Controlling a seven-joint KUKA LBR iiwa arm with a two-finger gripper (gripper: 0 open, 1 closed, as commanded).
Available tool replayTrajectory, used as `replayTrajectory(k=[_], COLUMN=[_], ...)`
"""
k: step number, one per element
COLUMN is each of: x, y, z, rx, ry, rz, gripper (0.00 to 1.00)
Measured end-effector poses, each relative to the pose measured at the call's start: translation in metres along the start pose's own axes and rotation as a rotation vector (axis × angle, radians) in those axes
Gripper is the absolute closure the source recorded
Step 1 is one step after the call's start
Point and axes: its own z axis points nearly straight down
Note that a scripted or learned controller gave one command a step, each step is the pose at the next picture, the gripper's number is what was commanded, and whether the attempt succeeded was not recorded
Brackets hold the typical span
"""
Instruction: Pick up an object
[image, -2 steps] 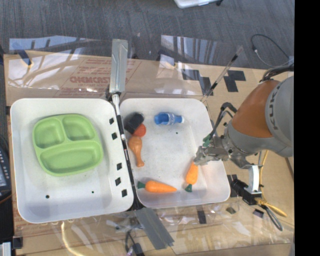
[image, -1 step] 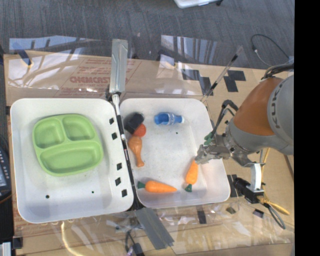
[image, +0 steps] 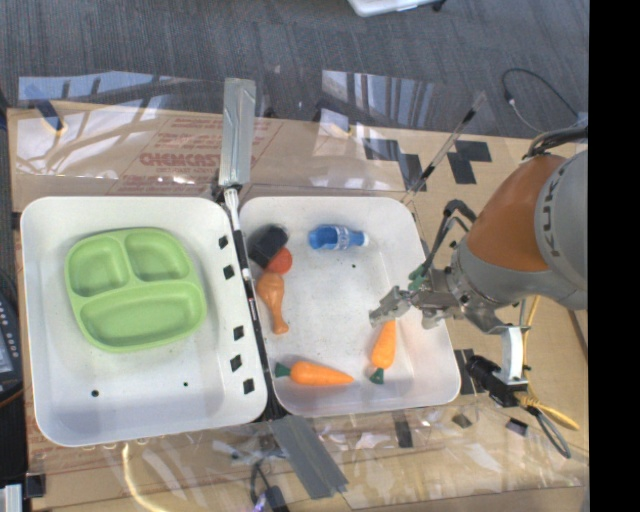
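The right white bin (image: 425, 370) holds several toys. A blue bottle (image: 335, 238) lies near its far wall, with a black object (image: 267, 242) and a small red piece (image: 280, 261) to the left of it. A tan drumstick (image: 272, 298) lies along the left wall. One orange carrot (image: 320, 375) rests by the near wall, and a smaller carrot (image: 383, 346) stands at a slant near the right wall. My gripper (image: 398, 298) hangs just above and beyond that smaller carrot, open, with nothing between its fingers.
The left white bin (image: 40, 330) bears a green divided plate (image: 135, 288). A taped ridge (image: 245, 300) separates the two bins. The grey and orange arm (image: 520, 250) crosses the right bin's right wall. Cables and tape lie on the bench at the right.
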Motion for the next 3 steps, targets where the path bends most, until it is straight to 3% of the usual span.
replayTrajectory(k=[1,2,3], x=[0.000,0.000,0.062], y=[0.002,0.002,0.002], z=[0.092,0.083,-0.055], rx=[-0.007,-0.004,-0.007], ry=[-0.001,-0.001,-0.001], rz=[-0.045,-0.049,0.053], gripper=[0.00,1.00,1.00])
